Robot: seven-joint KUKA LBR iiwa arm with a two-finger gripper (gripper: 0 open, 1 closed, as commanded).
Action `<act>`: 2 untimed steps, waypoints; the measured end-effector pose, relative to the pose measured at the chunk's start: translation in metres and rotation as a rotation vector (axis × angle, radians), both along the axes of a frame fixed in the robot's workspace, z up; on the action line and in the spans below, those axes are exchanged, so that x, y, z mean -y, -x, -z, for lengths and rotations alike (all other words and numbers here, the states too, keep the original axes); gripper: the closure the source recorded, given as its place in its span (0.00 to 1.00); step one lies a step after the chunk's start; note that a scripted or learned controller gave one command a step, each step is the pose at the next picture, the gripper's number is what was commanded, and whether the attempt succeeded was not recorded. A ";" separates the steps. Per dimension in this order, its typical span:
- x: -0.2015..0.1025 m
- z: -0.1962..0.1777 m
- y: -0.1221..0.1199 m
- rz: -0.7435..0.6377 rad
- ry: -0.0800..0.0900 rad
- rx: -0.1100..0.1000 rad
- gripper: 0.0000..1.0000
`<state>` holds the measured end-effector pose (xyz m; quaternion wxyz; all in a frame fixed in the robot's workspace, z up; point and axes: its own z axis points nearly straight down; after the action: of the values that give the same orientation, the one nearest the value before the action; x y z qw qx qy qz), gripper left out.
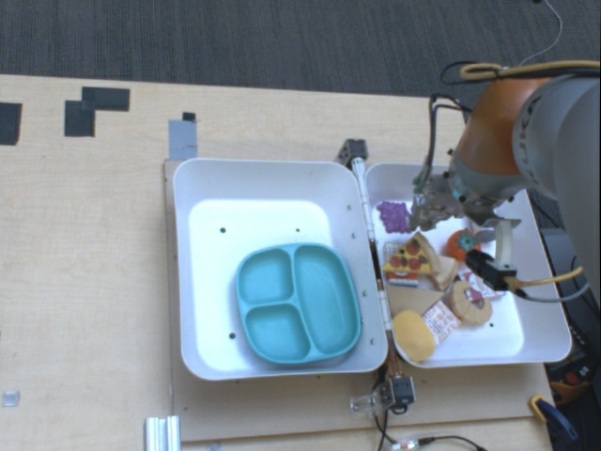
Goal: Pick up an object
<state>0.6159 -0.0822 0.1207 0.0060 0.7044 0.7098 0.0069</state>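
My gripper (434, 212) hangs low over the right bin (545, 341); I cannot tell how it is set. Just to its left lies a purple toy (394, 217), below it a pizza slice (413, 259), and to its right a small orange-red piece (460, 243). A yellow lemon (413, 334) sits further below. Well to my left, the other bin (202, 242) holds a teal divided plate (297, 302). Both bins rest on a pale wooden bench (84, 280), with dark grey carpet (263, 22) beyond.
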 end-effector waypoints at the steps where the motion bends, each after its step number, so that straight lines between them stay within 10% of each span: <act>1: 0.000 0.000 0.000 0.000 0.000 0.000 0.00; 2: 0.001 0.034 0.023 0.005 0.001 -0.012 0.00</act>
<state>0.5933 -0.0835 0.0867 0.0024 0.7062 0.7080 0.0022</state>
